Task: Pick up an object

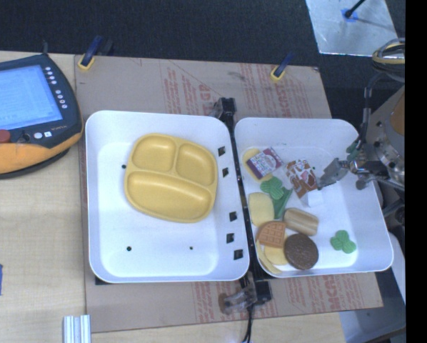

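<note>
The right bin holds several toy foods: a purple-and-white snack packet, a brown-red packet, a green leafy piece, a pale yellow block, a bread roll, a waffle, a dark round cookie and a small green piece. My gripper hangs over the right bin's upper right part, just right of the brown-red packet. It is open, and nothing sits between its fingers. One dark finger points toward that packet.
The left bin carries a yellow divided plate. A teach pendant lies on the bench at the far left. Two clamps hold the cardboard sheet under the bins.
</note>
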Robot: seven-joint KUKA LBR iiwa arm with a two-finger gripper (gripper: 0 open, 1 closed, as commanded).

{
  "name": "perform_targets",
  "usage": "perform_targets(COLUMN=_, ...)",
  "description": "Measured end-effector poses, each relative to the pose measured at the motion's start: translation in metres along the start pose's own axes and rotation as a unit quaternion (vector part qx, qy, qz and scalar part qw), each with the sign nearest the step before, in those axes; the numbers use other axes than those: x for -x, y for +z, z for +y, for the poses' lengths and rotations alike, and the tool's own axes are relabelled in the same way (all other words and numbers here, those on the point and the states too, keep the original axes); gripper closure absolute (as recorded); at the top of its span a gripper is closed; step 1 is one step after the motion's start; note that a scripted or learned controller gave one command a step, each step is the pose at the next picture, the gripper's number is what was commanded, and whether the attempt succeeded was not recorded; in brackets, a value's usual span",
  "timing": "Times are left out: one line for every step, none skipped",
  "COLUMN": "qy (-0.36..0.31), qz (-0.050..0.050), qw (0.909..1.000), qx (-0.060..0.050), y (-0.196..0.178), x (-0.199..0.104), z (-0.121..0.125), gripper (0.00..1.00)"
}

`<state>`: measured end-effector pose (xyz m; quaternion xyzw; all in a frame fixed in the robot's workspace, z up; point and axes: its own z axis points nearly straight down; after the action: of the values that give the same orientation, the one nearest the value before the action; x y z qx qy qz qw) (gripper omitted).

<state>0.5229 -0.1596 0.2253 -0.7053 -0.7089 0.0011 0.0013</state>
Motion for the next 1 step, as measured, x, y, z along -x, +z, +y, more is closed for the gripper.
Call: perform_targets(qy=-0.003, qz=-0.001, qw=1.0, qx=0.002, y=0.0365, x=-0.0276, z=0.0889, gripper=0.0)
